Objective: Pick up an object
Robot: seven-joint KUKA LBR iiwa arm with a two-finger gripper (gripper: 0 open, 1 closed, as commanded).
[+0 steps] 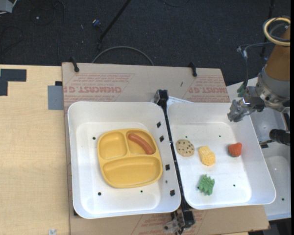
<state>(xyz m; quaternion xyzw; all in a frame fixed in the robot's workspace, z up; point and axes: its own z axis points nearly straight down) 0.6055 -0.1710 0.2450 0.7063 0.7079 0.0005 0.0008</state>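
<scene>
Yellow tray holding sausage, left bin

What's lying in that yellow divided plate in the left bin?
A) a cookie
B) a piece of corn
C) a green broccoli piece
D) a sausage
D: a reddish-brown sausage lies in the upper right compartment of the yellow divided plastic plate, while the other foods lie loose in the right white bin.

I see my arm come in from the right, orange band up top. My gripper hangs low, pointing down and left.
</scene>
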